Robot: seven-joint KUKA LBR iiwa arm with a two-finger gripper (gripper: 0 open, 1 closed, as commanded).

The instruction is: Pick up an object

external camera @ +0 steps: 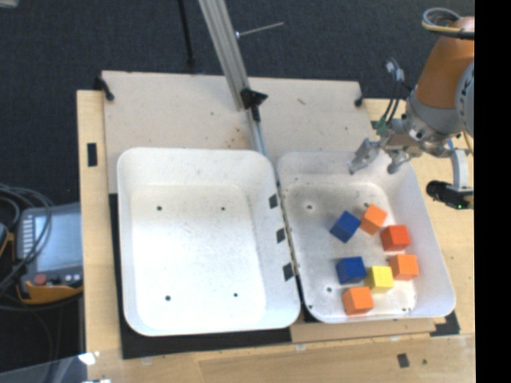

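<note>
I see two-finger jaws [377,159] spread open, gripping nothing, over far rim of right white plastic bin [431,294]; small blue, orange, yellow cubes [373,260] clustered below

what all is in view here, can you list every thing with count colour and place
blue blocks: 2, blue, right bin, one upper, one lower
orange blocks: 4, orange, right bin
yellow block: 1, yellow, right bin, between the lower blue and an orange block
right bin: 1, white, right half of the bench
left bin: 1, white, beside the right bin
bench: 1, pale wood, under both bins
metal rail: 1, silver, slanting down from the top to between the bins
control pendant: 1, grey and orange, far left, off the bench
arm: 1, grey with orange band, upper right
gripper: 1, grey, above the right bin's far edge, open, holding nothing
</note>
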